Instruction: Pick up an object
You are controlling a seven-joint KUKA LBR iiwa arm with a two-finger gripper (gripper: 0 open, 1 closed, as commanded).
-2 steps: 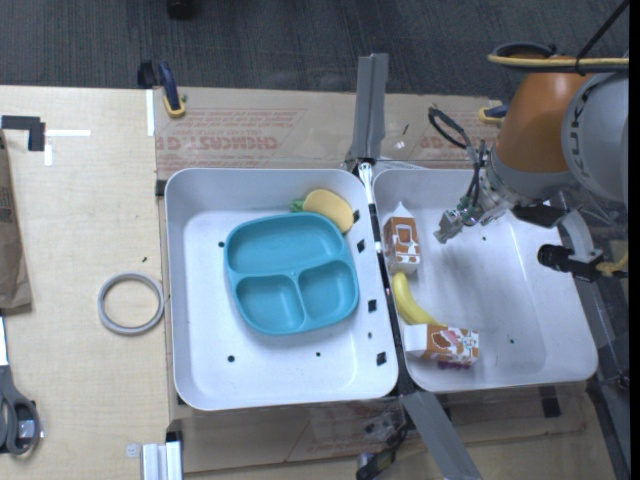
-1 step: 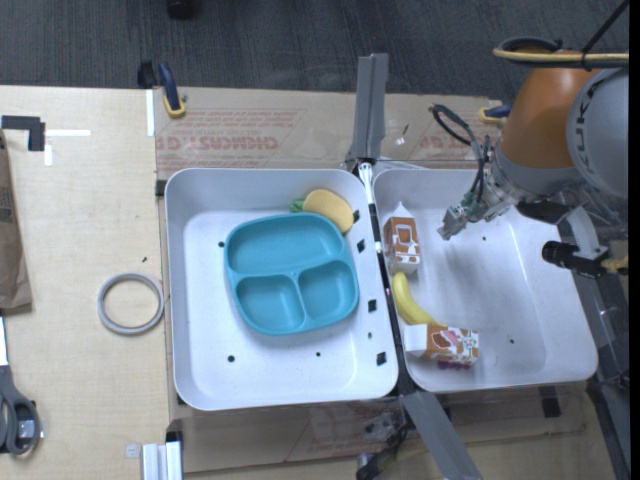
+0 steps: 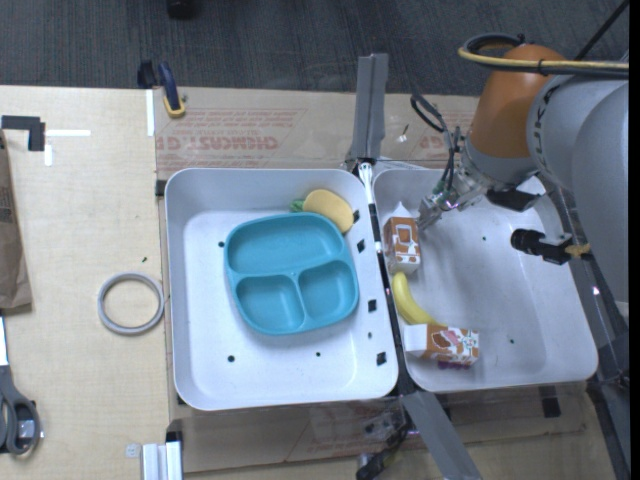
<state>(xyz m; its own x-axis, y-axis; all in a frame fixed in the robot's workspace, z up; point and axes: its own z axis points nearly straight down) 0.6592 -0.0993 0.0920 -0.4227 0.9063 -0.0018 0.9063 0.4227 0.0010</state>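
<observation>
- Camera view: the gripper (image 3: 437, 206) hangs low in the right bin (image 3: 520, 318), near its upper left corner; whether it is open or closed cannot be told.
- A small orange-and-white carton (image 3: 402, 242) lies just left of and below it, print too small to read.
- Below that lie a banana (image 3: 409, 302) and a second carton (image 3: 452, 345).
- Far left, the other bin (image 3: 200, 298) holds a blue tray (image 3: 290, 272) and a yellow fruit (image 3: 329, 207).
- Mirrored red lettering on the cardboard (image 3: 240, 133) behind is unreadable.

Red printed letters run across the cardboard sheet (image 3: 250, 128) behind the bins, but they appear upside down and too blurred to read.
</observation>
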